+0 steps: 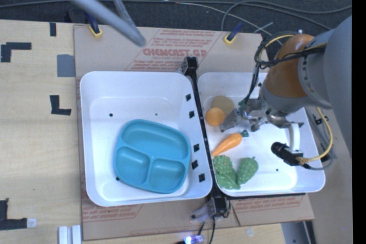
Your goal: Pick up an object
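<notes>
A: Camera view: gripper (pixel 239 120) hangs low in the right bin (pixel 303 183); I cannot tell its opening or hold.

B: Carrot (pixel 227 143) lies just below-left of it; centre over that before closing.

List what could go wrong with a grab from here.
The carrot, orange ball and green toys lie crowded near the divider; closing on one may knock another away. The gripper sits low over them, so a sideways move could sweep the carrot along.
</notes>
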Available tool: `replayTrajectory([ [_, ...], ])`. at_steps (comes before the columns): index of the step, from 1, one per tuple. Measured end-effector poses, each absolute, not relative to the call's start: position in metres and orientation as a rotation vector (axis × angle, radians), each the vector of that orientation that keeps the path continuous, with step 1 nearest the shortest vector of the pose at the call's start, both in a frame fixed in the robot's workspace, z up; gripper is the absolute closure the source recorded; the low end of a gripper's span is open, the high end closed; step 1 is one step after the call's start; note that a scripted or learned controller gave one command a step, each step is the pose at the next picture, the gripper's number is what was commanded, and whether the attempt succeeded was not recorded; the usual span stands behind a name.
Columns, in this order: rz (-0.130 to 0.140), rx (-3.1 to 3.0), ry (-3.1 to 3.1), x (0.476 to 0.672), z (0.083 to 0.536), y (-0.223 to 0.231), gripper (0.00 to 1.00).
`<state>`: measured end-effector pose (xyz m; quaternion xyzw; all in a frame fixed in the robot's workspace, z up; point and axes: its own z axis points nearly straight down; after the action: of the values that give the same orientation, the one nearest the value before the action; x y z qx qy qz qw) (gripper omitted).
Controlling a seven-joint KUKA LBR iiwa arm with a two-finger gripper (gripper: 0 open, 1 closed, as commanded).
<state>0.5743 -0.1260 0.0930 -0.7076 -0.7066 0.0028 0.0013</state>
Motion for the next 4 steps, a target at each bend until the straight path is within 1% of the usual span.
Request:
replayTrajectory([
  [1, 0.001, -2.220, -2.223, 0.575, 0.085, -0.125, 0.00],
  [2, 0.001, -2.222, -2.226, 0.575, 0.096, -0.126, 1.00],
  [3, -0.002, -2.222, -2.225, 0.585, 0.144, -0.125, 1.00],
  [4, -0.003, -2.222, -2.225, 0.583, 0.187, -0.122, 1.00],
])
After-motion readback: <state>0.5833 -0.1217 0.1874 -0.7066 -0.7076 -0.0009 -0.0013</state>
